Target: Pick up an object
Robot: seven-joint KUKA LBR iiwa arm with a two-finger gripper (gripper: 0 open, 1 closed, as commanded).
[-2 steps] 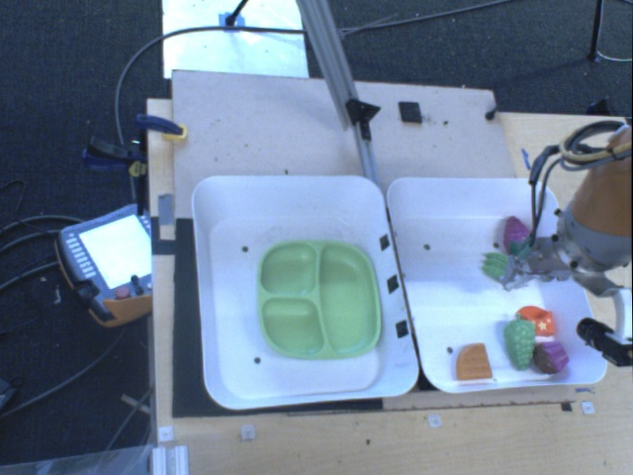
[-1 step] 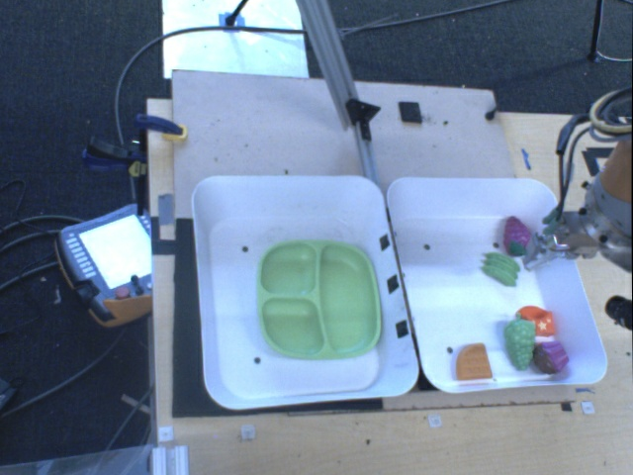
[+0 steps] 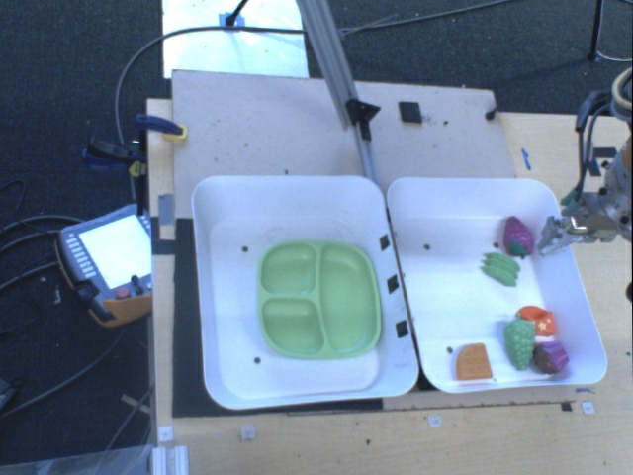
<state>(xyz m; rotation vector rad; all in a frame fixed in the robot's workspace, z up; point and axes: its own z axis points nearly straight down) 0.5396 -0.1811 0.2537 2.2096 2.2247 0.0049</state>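
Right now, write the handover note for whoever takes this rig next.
Gripper: at the right bin's right rim, beside the purple toy vegetable, with nothing visibly held.
Right bin: purple toy vegetable and green pea pod in the upper right; toy tomato, green grapes, a purple piece and an orange slab clustered in the lower right.
Left bin: green compartment tray.
Done: no pick yet.
Left: grasp one item and lift it; the purple toy vegetable looks nearest.
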